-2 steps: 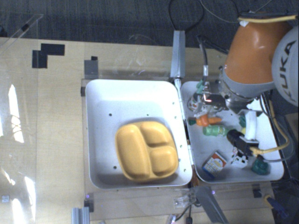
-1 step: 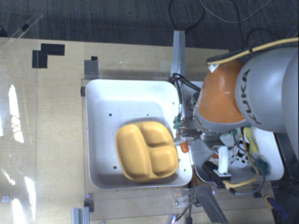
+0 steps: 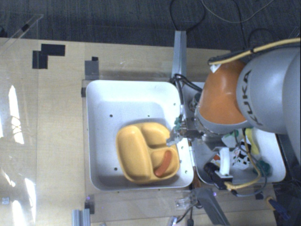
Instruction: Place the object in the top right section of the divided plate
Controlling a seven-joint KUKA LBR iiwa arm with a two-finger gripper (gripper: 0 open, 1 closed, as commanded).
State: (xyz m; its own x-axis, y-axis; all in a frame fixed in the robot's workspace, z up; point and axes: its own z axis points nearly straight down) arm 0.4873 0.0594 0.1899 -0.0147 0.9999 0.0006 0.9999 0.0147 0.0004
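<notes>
Where the small metal jaws reach in at the right rim of the yellow plastic divided plate [image 3: 134,149], beside its upper right compartment, they are too small and blurred to tell whether they are wide or narrow. Nothing shows between them. The orange-red sausage-shaped object [image 3: 163,164] lies slantwise in the plate's lower right compartment, just below the jaws in the view. The large left compartment and the upper right one show only bare yellow.

The plate rests in the left shallow white bin [image 3: 101,126]. Above the jaws the orange band [image 3: 221,102] meets the grey arm [image 3: 277,93], which bears dark "KUKA" lettering [image 3: 248,100] running sideways. The right white bin [image 3: 280,166] holds small things half hidden under the arm, with no legible writing. A black L-shaped mark [image 3: 47,54] sits on the pale wooden desk [image 3: 47,126].
</notes>
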